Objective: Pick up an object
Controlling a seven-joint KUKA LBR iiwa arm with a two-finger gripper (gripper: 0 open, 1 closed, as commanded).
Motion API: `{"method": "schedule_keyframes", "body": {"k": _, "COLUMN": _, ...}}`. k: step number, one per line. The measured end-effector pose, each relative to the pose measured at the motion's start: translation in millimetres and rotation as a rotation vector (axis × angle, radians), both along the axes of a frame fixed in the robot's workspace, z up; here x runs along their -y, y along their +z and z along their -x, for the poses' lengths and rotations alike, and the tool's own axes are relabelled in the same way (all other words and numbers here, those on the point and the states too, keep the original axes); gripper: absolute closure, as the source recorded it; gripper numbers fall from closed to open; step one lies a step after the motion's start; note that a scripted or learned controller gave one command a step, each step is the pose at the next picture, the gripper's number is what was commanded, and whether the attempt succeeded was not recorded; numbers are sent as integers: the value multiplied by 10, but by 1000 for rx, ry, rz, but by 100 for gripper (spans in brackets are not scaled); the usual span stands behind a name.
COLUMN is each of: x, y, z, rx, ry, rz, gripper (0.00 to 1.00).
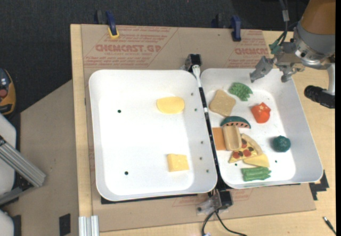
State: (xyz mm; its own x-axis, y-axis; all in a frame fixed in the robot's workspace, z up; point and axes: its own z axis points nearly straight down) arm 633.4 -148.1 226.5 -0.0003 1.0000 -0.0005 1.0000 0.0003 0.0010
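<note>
The arm comes in from the right and its hand (274, 70) hangs over the far edge of the right bin (303, 139), above the rim near the back corner. Its two grey fingers (259, 71) are spread apart with nothing between them.

Below and a little nearer, the right bin is crowded. A green leafy piece (241, 90) lies closest to the hand, with a slice of toast (222, 103) beside it toward the divider. A red pepper (261, 112) sits to the right of those, and a dark green round piece (281, 144) lies further toward the near side. In the middle a watermelon slice (235, 121) touches a tan block (232, 137), which lies against a pizza slice (247, 148). A green bean pod (256, 174) rests at the near rim.

The left bin (106, 139) holds a yellow oval piece (170, 105) toward the back and a cheese wedge (178, 162) nearer the front, well apart. Both bins sit on a cardboard-covered worktop (80, 70)
</note>
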Motion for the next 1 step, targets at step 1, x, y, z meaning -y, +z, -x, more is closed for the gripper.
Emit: {"method": "schedule_keyframes", "body": {"k": 1, "x": -410, "y": -1277, "z": -330, "rx": 8, "ry": 1, "rz": 1, "gripper": 0}}
